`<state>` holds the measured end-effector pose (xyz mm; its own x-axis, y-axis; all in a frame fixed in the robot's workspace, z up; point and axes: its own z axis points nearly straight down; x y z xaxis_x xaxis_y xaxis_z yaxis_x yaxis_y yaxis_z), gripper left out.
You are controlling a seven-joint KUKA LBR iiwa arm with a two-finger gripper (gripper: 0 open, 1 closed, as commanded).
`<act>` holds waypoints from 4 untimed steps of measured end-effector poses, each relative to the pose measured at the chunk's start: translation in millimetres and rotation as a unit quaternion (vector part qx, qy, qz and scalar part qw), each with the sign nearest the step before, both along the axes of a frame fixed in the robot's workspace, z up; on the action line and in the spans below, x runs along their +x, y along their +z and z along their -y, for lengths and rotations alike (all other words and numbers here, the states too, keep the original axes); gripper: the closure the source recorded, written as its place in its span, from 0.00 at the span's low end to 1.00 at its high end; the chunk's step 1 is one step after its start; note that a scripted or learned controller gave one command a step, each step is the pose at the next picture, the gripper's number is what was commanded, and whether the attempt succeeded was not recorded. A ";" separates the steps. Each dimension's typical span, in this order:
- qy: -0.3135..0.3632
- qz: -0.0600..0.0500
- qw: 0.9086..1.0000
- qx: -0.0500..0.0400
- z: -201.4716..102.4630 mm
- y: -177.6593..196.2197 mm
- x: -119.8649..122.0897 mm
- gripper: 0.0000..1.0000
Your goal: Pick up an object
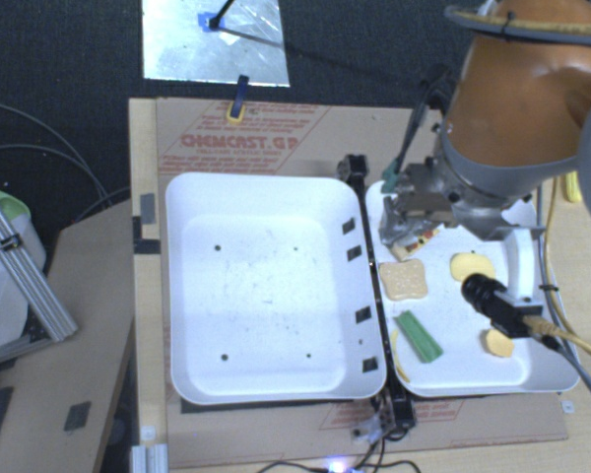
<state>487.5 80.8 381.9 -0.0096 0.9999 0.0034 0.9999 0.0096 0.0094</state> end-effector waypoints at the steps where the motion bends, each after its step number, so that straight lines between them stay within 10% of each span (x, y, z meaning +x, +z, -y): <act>1: 0.000 -0.001 1.000 -0.001 2.9 7.8 0.5 1.00; 4: 0.007 0.003 1.000 -0.001 3.0 40.0 2.8 1.00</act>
